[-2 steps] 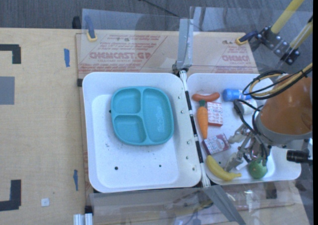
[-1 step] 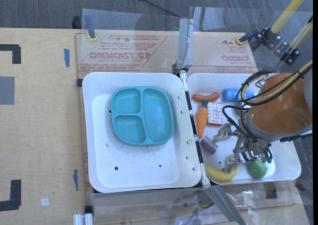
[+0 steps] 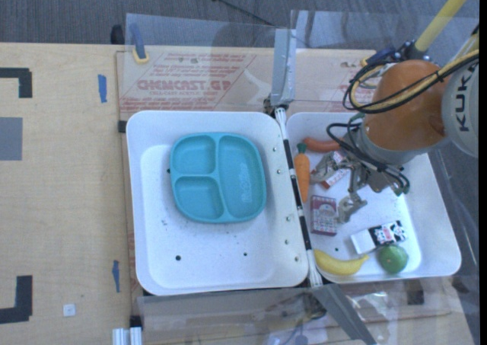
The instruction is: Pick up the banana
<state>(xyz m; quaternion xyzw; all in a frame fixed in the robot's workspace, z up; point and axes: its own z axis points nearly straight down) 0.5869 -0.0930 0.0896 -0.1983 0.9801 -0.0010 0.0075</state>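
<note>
Lying at the near edge of the right bin (image 3: 445, 222), the banana (image 3: 340, 263) curves along the bin's near-left corner, and we see nothing gripping it. Just to its right sits a green lime (image 3: 393, 259), and touching the lime on the far side is a small black-and-white carton (image 3: 377, 236), tilted. A little farther back we find a small red box (image 3: 323, 215), and beyond that a carrot (image 3: 303, 170) lying along the bin's left wall, with a red pepper-like piece (image 3: 319, 145) at its far end.

The end effector (image 3: 351, 203) hangs over the middle of this bin, beside the red box and well apart from the banana. Its metal fingers point down and toward the near side; from this slant we cannot tell how far apart they stand, and we see nothing between them. Above it the arm's orange band (image 3: 407, 102) bulks in from the right, with black and yellow cables looped around it.

In the left bin (image 3: 144, 214) a teal divided plate (image 3: 219, 177) rests near the centre. Both bins sit on the desk (image 3: 61, 183), whose wooden top stretches away to the left.
</note>
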